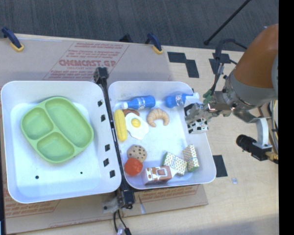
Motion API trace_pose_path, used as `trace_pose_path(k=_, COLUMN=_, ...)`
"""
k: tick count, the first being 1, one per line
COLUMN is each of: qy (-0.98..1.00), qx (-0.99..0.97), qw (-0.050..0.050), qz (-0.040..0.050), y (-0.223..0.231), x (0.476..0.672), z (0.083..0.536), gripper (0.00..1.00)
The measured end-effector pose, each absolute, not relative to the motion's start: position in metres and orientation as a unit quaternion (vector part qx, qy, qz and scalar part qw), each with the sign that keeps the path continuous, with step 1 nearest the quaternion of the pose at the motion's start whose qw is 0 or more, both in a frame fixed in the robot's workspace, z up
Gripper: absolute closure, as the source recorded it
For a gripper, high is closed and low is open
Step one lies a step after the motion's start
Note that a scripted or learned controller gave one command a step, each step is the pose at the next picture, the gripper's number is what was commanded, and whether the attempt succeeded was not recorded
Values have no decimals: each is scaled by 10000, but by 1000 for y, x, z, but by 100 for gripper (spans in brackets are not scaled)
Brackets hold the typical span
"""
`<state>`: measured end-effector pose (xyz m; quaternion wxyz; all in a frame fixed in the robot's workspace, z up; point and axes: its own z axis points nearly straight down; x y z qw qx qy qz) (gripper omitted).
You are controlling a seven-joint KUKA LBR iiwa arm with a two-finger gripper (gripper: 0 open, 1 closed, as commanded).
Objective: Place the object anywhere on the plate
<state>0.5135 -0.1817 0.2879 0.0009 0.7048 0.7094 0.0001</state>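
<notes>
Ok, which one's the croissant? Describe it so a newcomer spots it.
Look in the right bin, upper half. The croissant lies just right of the fried egg, below the blue bottle. It's the only tan, curved, crescent-shaped piece.

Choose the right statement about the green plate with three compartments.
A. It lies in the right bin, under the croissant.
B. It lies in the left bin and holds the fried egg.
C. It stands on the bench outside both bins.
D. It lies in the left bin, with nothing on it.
D: the green plate lies alone in the left bin, while the croissant and fried egg sit in the right bin.
</notes>
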Motion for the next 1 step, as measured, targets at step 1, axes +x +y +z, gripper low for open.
trace_pose_path(k=1, qy=7096, qx=7046, qw=-15, qz=-6, y=-95, x=535, z=268, gripper=100)
